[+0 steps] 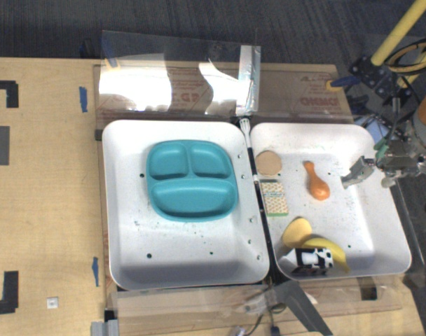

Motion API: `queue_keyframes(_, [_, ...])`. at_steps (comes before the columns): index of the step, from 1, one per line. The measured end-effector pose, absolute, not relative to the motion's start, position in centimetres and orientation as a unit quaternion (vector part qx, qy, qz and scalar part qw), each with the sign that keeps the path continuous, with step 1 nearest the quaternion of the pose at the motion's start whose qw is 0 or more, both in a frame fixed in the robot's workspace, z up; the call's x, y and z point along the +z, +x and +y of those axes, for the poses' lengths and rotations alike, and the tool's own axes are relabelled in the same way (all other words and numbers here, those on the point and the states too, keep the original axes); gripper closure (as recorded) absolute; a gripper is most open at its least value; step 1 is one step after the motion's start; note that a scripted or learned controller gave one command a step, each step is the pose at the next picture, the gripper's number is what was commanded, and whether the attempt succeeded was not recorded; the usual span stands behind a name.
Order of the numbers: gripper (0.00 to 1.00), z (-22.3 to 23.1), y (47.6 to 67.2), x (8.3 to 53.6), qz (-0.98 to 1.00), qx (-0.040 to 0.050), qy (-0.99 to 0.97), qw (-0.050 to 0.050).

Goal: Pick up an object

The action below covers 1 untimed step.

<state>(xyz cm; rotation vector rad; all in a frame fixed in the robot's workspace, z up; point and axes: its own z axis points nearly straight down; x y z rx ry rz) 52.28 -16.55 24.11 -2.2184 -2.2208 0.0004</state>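
Your nearest target, the orange drumstick toy [316, 181], lies mid right bin [381, 208], just left of the gripper [367, 168]. You cannot tell the tool's state. Its rounded shape could roll aside and escape the grasp.

Two white bins: left bin [122, 208], right bin [360, 222]. Left bin contents: one teal divided plate [192, 179]. Right bin contents: one tan disc [268, 163], one orange carrot-shaped toy [317, 182], one patterned packet [274, 197], one banana [318, 243], one black-and-white toy [312, 258].
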Motion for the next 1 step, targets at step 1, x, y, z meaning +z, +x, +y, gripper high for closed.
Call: queue_keyframes(1, [0.00,-14.04,54.53,23.73,-0.609,-0.0006,-0.793,0.000])
